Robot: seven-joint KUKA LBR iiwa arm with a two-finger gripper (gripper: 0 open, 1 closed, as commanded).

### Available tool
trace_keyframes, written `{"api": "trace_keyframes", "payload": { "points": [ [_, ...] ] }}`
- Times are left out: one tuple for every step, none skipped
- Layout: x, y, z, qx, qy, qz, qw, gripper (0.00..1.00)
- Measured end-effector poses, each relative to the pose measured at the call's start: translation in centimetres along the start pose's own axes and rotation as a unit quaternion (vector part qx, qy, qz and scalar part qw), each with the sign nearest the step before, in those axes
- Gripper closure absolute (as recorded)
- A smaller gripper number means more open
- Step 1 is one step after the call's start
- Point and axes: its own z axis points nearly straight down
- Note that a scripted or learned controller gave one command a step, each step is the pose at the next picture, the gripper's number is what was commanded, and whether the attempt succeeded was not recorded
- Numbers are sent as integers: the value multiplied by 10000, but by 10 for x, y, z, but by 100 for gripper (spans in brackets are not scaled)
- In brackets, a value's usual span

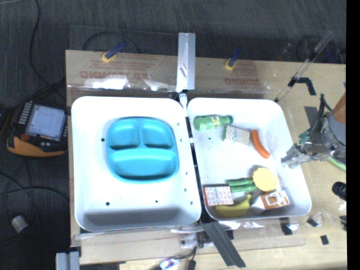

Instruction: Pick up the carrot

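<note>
Carrot [259,143] lies in the right bin [279,116], in its upper right part, tilted, with its upper end just beside a small patterned packet [237,134]. I take that carrot as my landmark. The jaws [293,158] sit to its lower right, close to the bin's right wall, apart from the carrot and touching nothing I can make out. I cannot tell whether they are parted or closed; they are too small and blurred. The arm [337,129] comes in from the right, beyond the carrot. Left of the carrot, past the packet, a green bottle [212,122] lies on its side. Below the carrot sit a yellow round piece [265,179], a banana [234,208] and two small boxes. Far left of the carrot, the other bin [90,207] holds a blue divided tray [142,148].
</note>
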Motion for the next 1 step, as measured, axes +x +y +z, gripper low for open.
{"api": "trace_keyframes", "payload": {
  "points": [
    [65, -6, -35, -15, -10, -638, 9980, 100]
  ]
}}
